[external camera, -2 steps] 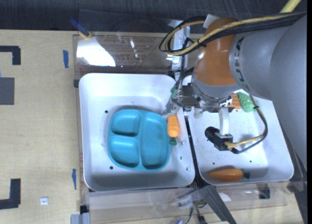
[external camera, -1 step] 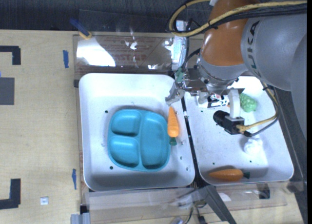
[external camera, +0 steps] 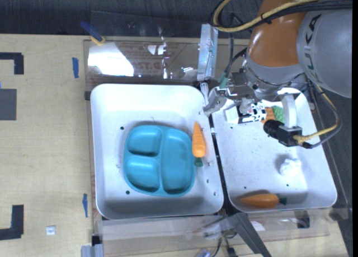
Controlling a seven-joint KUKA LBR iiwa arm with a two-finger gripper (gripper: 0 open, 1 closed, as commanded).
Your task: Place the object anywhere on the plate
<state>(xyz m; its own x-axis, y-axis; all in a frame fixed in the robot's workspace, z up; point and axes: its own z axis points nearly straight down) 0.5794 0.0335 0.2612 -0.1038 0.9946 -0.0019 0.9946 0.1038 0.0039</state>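
Note:
A blue plate (external camera: 159, 159) with three compartments lies in the left white bin (external camera: 112, 116). An orange carrot (external camera: 198, 141) with a green end lies against the plate's right rim, partly on the bin floor. My gripper (external camera: 216, 101) hangs over the wall between the two bins, just above and to the right of that carrot's top end. Nothing shows in its grasp. The grey arm with its orange band (external camera: 279, 20) reaches in from the upper right.
The right bin (external camera: 313, 194) holds a second orange carrot (external camera: 259, 199) near its front wall, a small white lump (external camera: 289, 166) and a black-and-white toy (external camera: 256, 115) under the wrist. A black cable end (external camera: 279, 131) hangs by the arm.

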